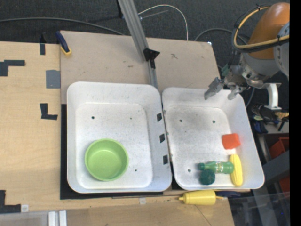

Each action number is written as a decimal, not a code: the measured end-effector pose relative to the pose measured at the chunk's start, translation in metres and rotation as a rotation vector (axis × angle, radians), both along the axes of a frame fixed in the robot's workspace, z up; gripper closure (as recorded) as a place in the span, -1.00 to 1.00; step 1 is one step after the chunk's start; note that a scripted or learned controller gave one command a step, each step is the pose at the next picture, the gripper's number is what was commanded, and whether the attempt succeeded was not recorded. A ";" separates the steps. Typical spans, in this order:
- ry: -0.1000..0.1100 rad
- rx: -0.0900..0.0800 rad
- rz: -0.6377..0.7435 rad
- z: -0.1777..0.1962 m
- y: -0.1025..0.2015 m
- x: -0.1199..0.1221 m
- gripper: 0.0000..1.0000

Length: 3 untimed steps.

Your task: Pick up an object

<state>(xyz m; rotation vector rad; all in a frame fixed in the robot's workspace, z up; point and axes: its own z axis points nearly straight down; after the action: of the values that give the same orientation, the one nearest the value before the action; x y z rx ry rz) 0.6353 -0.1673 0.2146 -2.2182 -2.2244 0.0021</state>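
bench with two white bins | gripper (220, 91) open, empty, over right bin (188, 126) far rim | orange block (230, 141), yellow banana (236, 169), green bottle (215, 167) crowd its near corner | risk: fingers strike neighbours, grasp slips

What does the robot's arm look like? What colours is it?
The arm is grey and chunky, with a big rounded orange band above the wrist. A thin yellowish cable loops around that orange part. At its tip sits a small gripper with two slim grey metal fingers pointing down over the right bin.
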 end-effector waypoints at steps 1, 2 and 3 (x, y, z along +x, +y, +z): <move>0.000 0.000 0.000 0.000 0.000 0.000 -1.00; 0.005 0.001 -0.001 -0.048 0.009 -0.001 -1.00; 0.006 0.000 -0.001 -0.105 0.000 -0.004 -1.00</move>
<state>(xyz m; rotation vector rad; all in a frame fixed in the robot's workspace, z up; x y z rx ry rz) 0.6310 -0.1676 0.1098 -2.2170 -2.2200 0.0085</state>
